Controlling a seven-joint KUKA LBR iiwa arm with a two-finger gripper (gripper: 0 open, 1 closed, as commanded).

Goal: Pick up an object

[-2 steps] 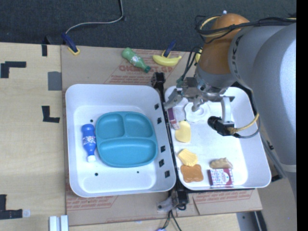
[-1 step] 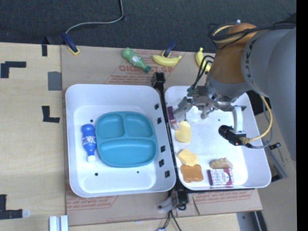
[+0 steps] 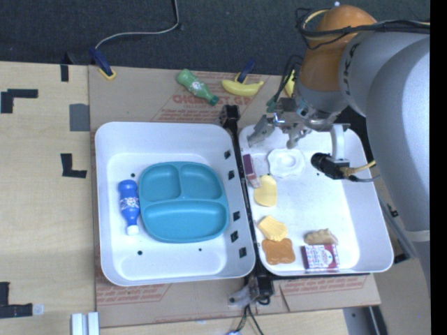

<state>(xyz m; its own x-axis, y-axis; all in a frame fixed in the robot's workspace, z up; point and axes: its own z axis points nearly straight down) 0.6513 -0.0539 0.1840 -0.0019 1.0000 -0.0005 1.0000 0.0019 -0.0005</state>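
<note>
**Arm over the right bin, small items below it**

A wooden tabletop carried cardboard sheets printed with faint red lettering, too blurred to read. The right bin, smooth white plastic, held a round white cup, a yellow pear-shaped piece, a toast-like slab and a red-labelled packet. The gripper hung at that bin's far edge, above the cup; its opening could not be judged. Left of that bin, another held a glossy blue divided plate and a blue bottle.

The gripper hovers over the right bin near a white cup.
</note>
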